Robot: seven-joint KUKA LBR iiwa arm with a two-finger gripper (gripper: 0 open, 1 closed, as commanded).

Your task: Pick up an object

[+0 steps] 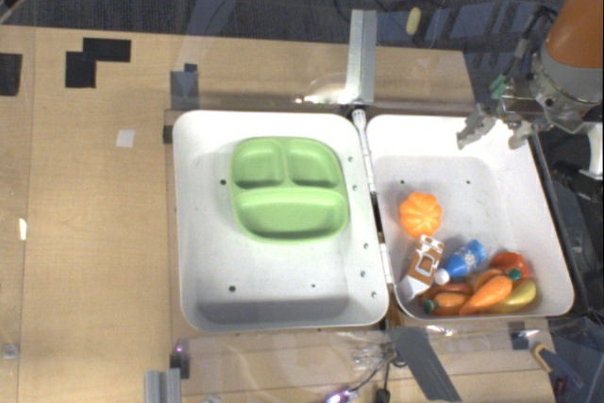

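Note:
My gripper (494,131) hangs over the far right corner of the right bin (491,175), open, with nothing between its two grey fingers. Well below it in that bin lies an orange pumpkin-like toy (421,212). Nearer the front edge sits a heap: a small white and brown carton (424,263), a blue bottle (463,260), an orange carrot (489,293), a yellow piece (522,295) and a red piece (507,261). The gripper is apart from all of them.
The left bin (203,203) holds a green divided plate (288,186). A metal post (362,57) stands at the back between the two bins. The arm's orange band (578,24) is at the right edge.

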